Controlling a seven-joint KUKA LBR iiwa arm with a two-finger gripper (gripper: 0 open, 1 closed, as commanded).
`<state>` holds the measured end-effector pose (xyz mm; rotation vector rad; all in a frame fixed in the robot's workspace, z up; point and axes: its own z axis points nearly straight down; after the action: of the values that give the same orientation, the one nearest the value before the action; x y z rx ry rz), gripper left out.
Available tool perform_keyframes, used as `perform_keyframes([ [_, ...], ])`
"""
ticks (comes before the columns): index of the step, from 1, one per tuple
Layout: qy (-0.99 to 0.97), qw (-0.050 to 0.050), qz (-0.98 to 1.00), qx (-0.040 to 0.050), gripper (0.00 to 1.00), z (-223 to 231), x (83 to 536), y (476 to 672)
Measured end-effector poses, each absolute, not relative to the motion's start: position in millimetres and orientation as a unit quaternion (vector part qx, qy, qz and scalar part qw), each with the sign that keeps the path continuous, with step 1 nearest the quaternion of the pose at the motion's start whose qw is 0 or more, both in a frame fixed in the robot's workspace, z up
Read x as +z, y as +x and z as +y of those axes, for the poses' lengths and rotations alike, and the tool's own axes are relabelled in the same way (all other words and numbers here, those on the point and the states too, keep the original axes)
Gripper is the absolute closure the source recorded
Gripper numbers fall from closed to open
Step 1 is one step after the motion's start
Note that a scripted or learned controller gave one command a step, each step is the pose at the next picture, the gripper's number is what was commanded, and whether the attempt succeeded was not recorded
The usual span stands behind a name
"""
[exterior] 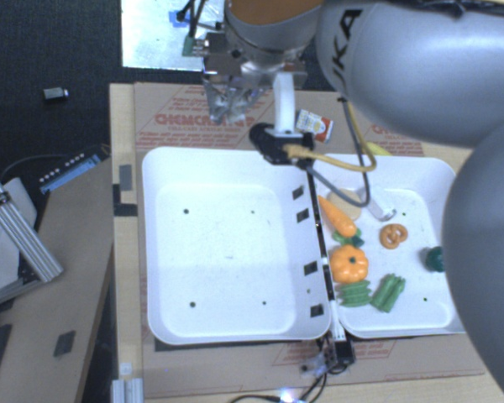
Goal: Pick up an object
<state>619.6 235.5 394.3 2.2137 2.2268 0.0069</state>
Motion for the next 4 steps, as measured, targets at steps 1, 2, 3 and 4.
perform_keyframes([
  [1,0.707,0.002,0.707,0.0022,1.00,233,399,670.7],
  [2,0.705,0.004,0.709,0.0090,1.00,234,547,642.3],
  [3,0.704,-0.002,0.710,-0.0031,1.00,235,475,567.3],
  [4,0.705,-0.002,0.709,-0.0017,1.00,234,444,494.7],
])
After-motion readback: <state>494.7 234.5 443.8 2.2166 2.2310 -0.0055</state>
